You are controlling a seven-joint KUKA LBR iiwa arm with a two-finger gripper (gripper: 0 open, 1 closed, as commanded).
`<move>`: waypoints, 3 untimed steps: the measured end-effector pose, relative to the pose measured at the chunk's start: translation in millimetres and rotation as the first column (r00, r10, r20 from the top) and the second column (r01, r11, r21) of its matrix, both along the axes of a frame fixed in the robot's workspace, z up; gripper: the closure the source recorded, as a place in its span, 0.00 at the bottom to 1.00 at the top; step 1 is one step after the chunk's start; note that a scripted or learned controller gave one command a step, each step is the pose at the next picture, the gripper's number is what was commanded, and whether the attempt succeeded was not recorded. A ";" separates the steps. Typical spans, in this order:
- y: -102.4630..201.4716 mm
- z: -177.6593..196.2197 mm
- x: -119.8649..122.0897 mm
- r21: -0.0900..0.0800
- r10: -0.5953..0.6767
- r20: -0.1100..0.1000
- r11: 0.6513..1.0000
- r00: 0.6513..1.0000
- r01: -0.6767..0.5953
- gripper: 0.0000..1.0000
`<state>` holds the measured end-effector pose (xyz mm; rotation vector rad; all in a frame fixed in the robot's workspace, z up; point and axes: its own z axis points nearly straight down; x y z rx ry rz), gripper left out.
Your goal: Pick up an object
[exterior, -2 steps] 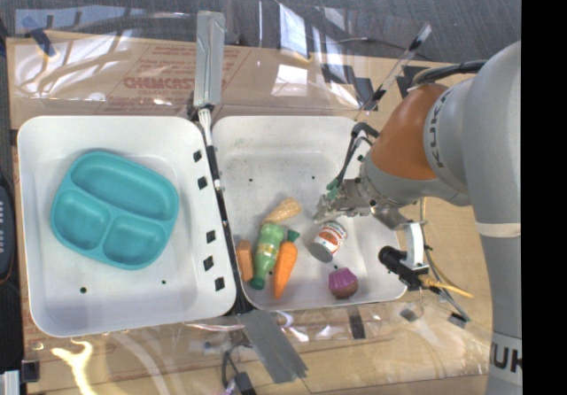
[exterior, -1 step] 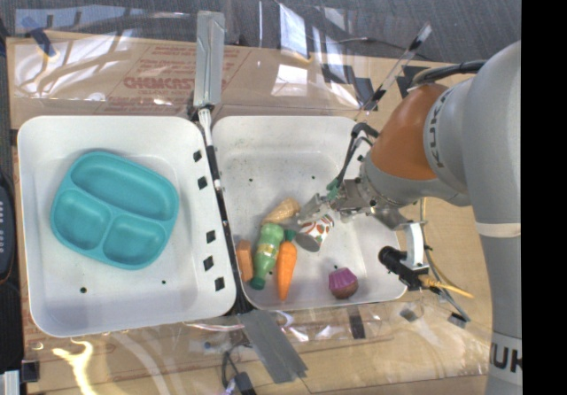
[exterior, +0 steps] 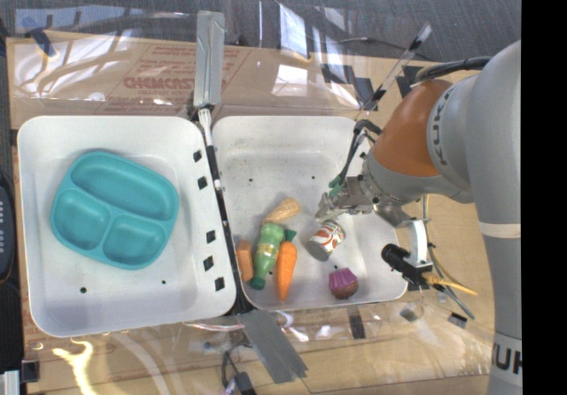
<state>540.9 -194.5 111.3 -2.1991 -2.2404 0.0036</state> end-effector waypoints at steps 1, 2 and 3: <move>0.1 -0.1 -0.1 0.000 0.001 0.000 1.000 1.000 -0.001 0.00; -10.2 -18.8 -26.1 0.000 -0.009 0.002 1.000 1.000 0.009 0.00; -10.4 -9.1 -25.3 0.000 -0.005 0.002 1.000 1.000 0.005 1.00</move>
